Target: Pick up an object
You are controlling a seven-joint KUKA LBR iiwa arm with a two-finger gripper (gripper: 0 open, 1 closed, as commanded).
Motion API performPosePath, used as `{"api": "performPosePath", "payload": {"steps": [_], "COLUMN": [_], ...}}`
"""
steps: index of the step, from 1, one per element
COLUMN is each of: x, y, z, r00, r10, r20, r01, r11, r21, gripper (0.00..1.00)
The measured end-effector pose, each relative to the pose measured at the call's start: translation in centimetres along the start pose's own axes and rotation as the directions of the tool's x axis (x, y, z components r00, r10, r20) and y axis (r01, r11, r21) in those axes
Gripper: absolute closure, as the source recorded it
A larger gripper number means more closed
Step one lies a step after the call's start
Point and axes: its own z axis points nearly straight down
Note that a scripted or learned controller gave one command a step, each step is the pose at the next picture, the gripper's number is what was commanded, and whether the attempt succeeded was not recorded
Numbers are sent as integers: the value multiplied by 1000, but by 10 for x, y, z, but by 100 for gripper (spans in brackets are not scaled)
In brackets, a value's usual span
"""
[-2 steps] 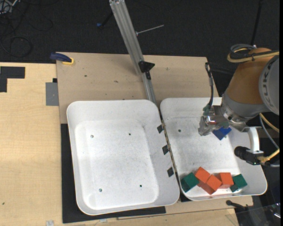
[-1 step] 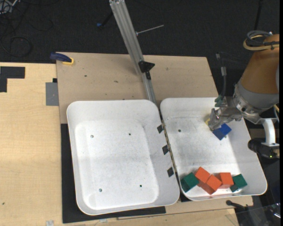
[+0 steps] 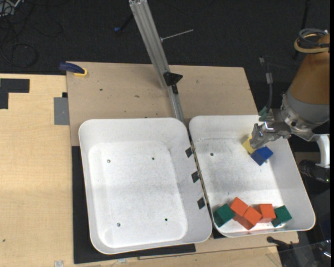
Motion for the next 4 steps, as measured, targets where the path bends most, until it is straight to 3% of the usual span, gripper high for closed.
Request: {"api": "performPosePath", "payload": {"steps": [1,3,4], "x": [44,148,203], "y": [9,32,36], "z": [13,3,21], "r00": [1000,1000,1000], "r10": [-1,-5,-4], "r20": [-2,-2,-1], "r01": [1,5,4], "r11": [1000,1000,1000], "r21": [5,2,6], "gripper": [100,100,100]}}
